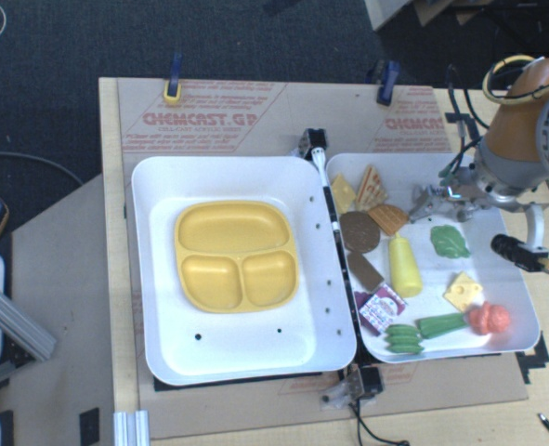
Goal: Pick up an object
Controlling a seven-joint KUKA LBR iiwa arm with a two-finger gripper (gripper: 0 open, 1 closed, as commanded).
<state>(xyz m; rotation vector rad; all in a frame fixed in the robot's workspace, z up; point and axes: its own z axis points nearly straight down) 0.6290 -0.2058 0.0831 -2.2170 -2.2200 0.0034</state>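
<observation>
- Green and leaf-shaped, one toy piece [450, 242] is lying in the right bin [525, 337], just in front of where my wrist is hanging.
- Sitting near it to the left is a tan toy bun [388, 218], which is touching a round brown disc [359, 232].
- I am reaching in from the right, with my orange band [525, 86] showing above the grey wrist [504, 167]. My jaws are hovering over the back part of the right bin, between the bun and the leaf.
- I cannot tell whether my jaws are standing wide or narrow; the metal parts there are blurring together.
- Lying in the middle of the bin is a yellow cylinder [404, 266], with a brown slab [365, 269] beside it and a purple packet [380, 308] in front of it.
- A holed cheese piece [464, 292] and a red fruit [488, 320] are resting near the front right corner. A long green vegetable [441, 324] and a green pod [402, 338] are lying along the front wall.
- A yellow wedge [344, 193] and a waffle-patterned piece [372, 186] are leaning at the back left corner.
- The left bin [153, 203] is carrying a yellow divided plate [237, 254].
- Both bins are sitting side by side on the board-covered surface [116, 119].
</observation>
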